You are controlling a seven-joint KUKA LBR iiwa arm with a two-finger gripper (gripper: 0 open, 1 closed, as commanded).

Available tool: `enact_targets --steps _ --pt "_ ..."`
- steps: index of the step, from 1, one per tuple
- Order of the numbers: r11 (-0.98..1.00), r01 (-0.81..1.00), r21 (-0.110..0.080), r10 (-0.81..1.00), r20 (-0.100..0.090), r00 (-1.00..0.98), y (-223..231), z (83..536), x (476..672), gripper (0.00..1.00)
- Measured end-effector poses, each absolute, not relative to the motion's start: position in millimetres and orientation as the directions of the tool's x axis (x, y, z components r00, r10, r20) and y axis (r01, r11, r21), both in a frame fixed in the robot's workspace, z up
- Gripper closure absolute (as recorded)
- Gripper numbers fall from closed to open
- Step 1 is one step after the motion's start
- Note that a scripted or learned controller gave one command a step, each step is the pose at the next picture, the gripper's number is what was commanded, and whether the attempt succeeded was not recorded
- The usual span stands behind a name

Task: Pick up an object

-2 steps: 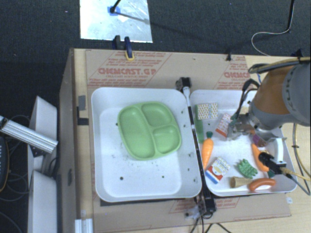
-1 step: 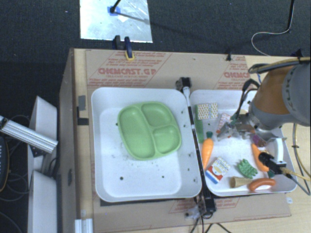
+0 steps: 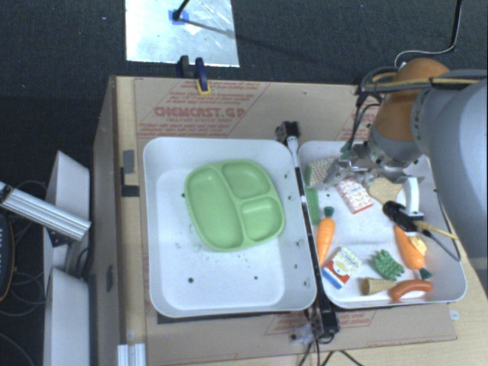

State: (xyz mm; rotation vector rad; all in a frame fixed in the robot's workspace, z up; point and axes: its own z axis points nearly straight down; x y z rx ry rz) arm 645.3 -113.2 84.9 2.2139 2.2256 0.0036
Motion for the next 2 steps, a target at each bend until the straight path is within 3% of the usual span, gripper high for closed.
enact_targets --steps 1,2 --pt "0.01 1.0 0.005 1.0 -0.003 -0.01 -114 96 645.8 1.0" --pt "0.006 1.0 0.007 1.0 0.0 -0.006 -67 218 616.3 1.0"
